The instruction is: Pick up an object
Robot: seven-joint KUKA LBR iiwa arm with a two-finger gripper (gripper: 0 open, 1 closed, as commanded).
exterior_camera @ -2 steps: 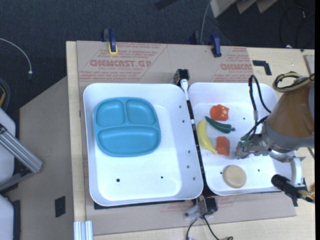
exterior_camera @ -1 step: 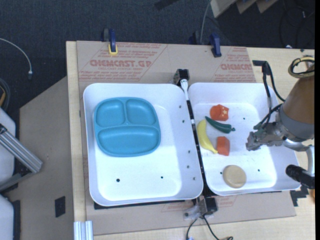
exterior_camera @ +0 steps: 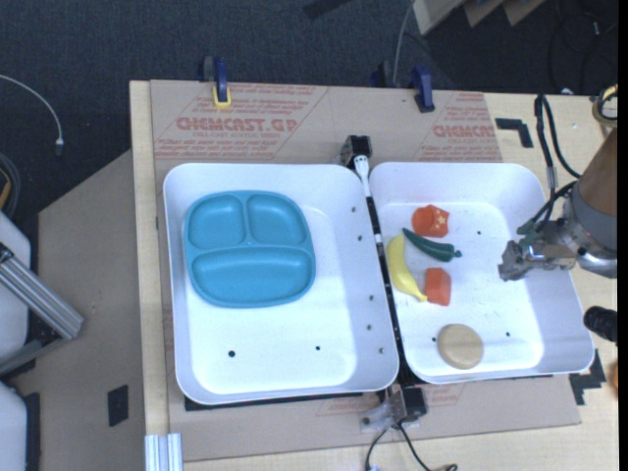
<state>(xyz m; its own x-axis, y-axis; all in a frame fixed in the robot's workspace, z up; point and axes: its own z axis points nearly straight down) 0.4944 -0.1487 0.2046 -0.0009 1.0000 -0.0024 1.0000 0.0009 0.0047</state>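
**Over the right bin, the hand is hovering apart from the toy food**

Over the right-hand shallow white bin [exterior_camera: 491,189], near its right wall, the grey metal hand [exterior_camera: 512,266] is hanging at the end of the arm that is reaching in from the right. Whether it is released or clenched I cannot tell; nothing is showing between its tips.

All the objects are lying to the hand's left, none touching it. Nearest its level, a small red block [exterior_camera: 438,287] is resting beside the lower end of a yellow toy banana [exterior_camera: 402,268], which is lying along the bin's left wall. Above them, a dark green toy pepper [exterior_camera: 432,246] is stretching slantwise, with an orange-red rounded toy [exterior_camera: 431,220] just above it. A tan round disc [exterior_camera: 459,345] is sitting near the bin's lower edge, below and left of the hand.

Across the divide, the left shallow white bin [exterior_camera: 334,351] is holding a blue plastic sectioned plate [exterior_camera: 250,248]. Both bins are sitting on the brown cardboard-covered tabletop [exterior_camera: 294,116].
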